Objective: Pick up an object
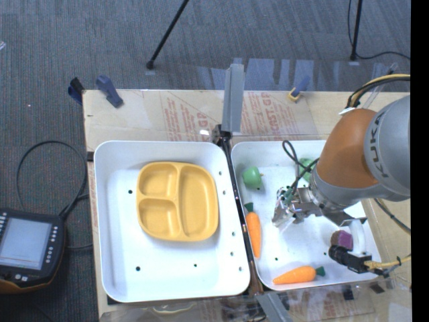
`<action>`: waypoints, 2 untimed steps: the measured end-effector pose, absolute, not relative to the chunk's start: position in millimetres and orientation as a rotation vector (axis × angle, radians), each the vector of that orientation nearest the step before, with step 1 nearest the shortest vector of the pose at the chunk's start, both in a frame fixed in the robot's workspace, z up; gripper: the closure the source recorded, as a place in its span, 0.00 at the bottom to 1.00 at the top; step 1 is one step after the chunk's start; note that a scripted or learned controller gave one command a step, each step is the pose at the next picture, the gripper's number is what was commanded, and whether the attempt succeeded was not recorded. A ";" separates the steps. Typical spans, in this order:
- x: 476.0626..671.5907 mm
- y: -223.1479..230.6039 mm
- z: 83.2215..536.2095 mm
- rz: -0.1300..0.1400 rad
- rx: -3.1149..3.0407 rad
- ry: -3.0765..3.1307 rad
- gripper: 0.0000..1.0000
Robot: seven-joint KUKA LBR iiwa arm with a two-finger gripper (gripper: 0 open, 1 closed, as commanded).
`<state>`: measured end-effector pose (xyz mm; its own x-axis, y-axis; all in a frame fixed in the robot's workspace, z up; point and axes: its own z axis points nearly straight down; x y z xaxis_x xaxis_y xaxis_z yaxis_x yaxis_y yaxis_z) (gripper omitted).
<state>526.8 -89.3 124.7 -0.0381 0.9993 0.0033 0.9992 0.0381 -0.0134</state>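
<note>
The tool [285,210] hangs low inside the right bin [268,154], and whether it is released or clenched cannot be told from this slant. Taking that bin as landmark: a green pear-shaped toy [252,176] lies near its left wall, one toy carrot [253,233] along that wall (stem up), another carrot [295,274] by its near rim. The yellow divided plate [178,200] sits in the left bin [114,180].

2 white bins [114,247]: smooth plastic, slight sheen. Yellow divided tray [178,200]: matt plastic. 2 carrots [253,233]: smooth orange plastic. Surface [174,116]: raw wood-look board, printed. Arm band [352,149]: glossy orange. Floor [100,32]: rough grey carpet.
</note>
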 end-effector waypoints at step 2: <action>606.4 -83.9 198.5 0.005 -2.210 -2.228 1.00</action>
